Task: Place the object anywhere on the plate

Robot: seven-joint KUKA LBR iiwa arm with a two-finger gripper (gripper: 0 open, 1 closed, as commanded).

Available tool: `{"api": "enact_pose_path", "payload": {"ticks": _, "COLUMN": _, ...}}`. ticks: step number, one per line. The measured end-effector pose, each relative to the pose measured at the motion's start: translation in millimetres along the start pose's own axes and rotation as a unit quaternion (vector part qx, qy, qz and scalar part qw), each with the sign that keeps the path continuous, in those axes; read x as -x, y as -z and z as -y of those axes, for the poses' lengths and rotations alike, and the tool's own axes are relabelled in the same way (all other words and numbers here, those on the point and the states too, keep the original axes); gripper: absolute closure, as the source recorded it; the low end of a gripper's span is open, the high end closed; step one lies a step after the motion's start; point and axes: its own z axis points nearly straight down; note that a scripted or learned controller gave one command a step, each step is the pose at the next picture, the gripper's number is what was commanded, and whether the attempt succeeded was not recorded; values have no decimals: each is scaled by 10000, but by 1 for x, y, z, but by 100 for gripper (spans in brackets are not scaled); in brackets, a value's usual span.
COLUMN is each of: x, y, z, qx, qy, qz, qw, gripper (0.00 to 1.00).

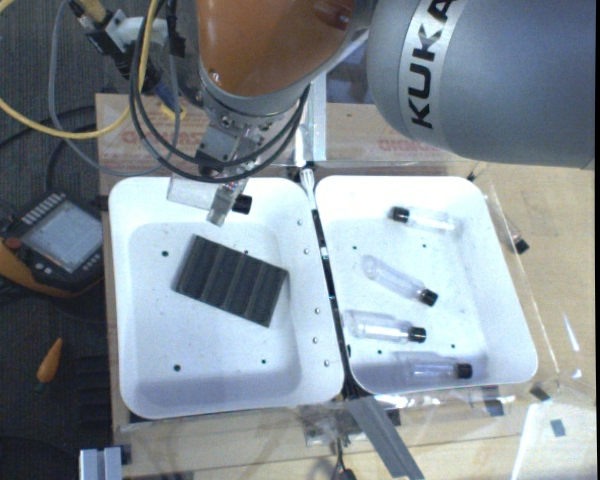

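A: Since the hand (pixel 223 200) hangs over the far edge of the left bin (pixel 140 268), what do we see in it?

B: We see a clear vial with a black cap (pixel 220 200) pinched between its fingers, long axis running roughly left-right.

A: And the plate?

B: We take the dark ribbed plate (pixel 230 281) for it, flat on the left bin's floor, near and toward us from the hand. Four more vials (pixel 400 303) lie in the right bin (pixel 480 268), well apart
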Motion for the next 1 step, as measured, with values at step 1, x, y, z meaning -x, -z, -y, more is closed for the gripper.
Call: {"api": "enact_pose_path", "payload": {"ticks": 1, "x": -48, "y": -74, "z": 30, "qx": -27, "qy": -868, "qz": 10, "qw": 9962, "gripper": 100}}
